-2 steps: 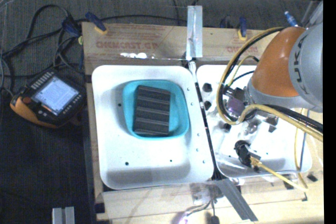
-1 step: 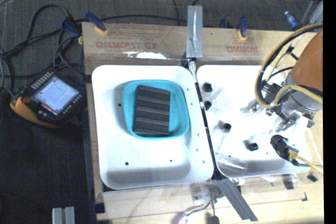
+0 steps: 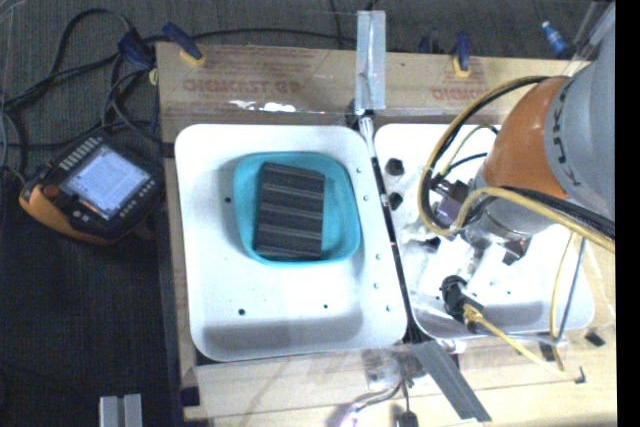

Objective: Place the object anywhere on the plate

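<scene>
A teal square plate (image 3: 345, 215) lies in the left white bin (image 3: 280, 325), a little behind its middle. A dark grey ribbed block (image 3: 290, 210) rests flat on the plate and covers most of its centre. My gripper (image 3: 468, 265) hangs over the right bin (image 3: 520, 315), near that bin's left half, well to the right of the plate and apart from the block. The grey wrist with its orange band (image 3: 525, 155) and yellow cables hides much of the gripper from above.
A raised divider (image 3: 385, 215) separates the two bins. Two small black knobs (image 3: 393, 167) sit at the right bin's back left. A teach pendant (image 3: 95, 185) lies off the bench to the left. A metal post (image 3: 370, 60) stands behind the bins.
</scene>
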You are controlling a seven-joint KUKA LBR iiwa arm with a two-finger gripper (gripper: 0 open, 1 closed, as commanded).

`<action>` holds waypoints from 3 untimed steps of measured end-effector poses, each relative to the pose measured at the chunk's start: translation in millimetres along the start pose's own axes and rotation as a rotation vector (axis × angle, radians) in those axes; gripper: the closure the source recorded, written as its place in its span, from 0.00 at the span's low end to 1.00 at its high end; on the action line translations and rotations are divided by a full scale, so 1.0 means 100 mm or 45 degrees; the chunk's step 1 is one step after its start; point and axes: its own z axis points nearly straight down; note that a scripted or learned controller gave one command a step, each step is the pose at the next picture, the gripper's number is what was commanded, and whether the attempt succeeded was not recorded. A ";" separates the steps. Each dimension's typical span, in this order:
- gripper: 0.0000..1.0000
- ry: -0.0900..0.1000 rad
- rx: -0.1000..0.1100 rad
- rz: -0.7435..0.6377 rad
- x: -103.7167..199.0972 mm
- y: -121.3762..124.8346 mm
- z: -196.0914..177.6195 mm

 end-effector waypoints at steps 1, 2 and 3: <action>0.00 0.001 -0.007 -1.274 -0.28 0.22 -0.43; 0.00 -0.001 -0.009 -1.179 -0.66 0.51 -1.37; 0.00 0.001 -0.005 -0.813 -1.10 0.83 -0.54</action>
